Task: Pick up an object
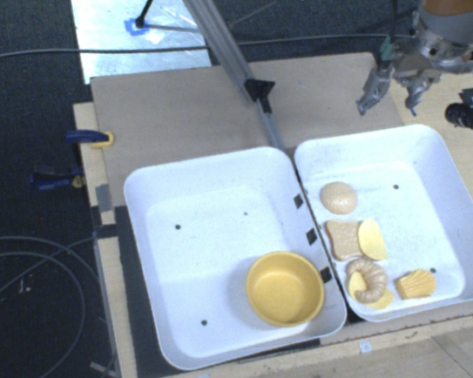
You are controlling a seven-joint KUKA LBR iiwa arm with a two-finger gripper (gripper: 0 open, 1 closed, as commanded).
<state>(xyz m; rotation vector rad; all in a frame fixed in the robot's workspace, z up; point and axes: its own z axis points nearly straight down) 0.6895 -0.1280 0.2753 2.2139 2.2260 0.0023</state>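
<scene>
Right bin [449, 196]: far and right floor bare, open from above. Near-left part crowded: round bun [339, 197], toast slice [344, 239], yellow chip [372, 240], croissant [369, 279], ridged crisp [416, 284], some touching. Left bin [181, 227]: yellow bowl [285, 287] at near-right corner, floor otherwise open. Slanted grey pole [224, 45] crosses above the bench's far side.

Open claw [393, 93] above food bin [444, 163]

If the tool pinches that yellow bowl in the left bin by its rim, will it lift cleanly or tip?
The yellow bowl looks like stiff, thin plastic, so probably light. Its glossy rim may slip between the fingers. Gripped on one side, it would likely tilt; it sits close against the bin wall, limiting approach.
</scene>
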